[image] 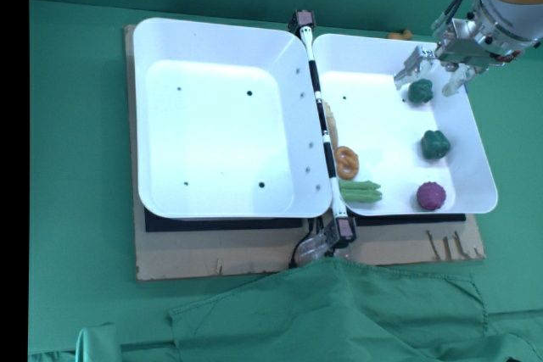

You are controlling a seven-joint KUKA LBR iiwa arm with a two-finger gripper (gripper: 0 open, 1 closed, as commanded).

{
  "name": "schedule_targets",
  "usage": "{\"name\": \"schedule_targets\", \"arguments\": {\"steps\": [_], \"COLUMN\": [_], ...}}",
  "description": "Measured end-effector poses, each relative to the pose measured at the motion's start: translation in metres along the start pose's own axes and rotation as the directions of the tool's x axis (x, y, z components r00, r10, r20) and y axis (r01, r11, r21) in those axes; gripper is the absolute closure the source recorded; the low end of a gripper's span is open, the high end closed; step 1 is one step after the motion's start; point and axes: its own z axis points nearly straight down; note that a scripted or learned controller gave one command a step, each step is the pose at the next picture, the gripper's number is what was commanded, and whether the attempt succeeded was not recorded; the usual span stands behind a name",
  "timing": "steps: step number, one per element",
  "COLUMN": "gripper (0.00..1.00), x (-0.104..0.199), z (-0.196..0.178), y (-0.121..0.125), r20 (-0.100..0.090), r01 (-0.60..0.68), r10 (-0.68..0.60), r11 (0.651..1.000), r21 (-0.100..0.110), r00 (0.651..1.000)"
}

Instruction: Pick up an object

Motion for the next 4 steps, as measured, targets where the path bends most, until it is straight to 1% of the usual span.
{"name": "schedule_targets", "arguments": {"steps": [1,2,3,4], "gripper": [1.00,1.00,1.00,1.00], "x": [-0.001,0.000,-0.006,-0.014], "z": [-0.013,0.005,-0.027,-0.032], "y": [0.001,-0.062,-0.066,-0.075], "r20": [0.002,-0.002,0.002,0.002], "r01": [-0.003,-0.002,-0.001,0.000], "r10": [0.003,0.002,0.001,0.000], "r11": [1.000,1.000,1.000,1.000], "r21": [-0.007,0.005,-0.006,-0.004], "r00": [1.000,1.000,1.000,1.000]}}
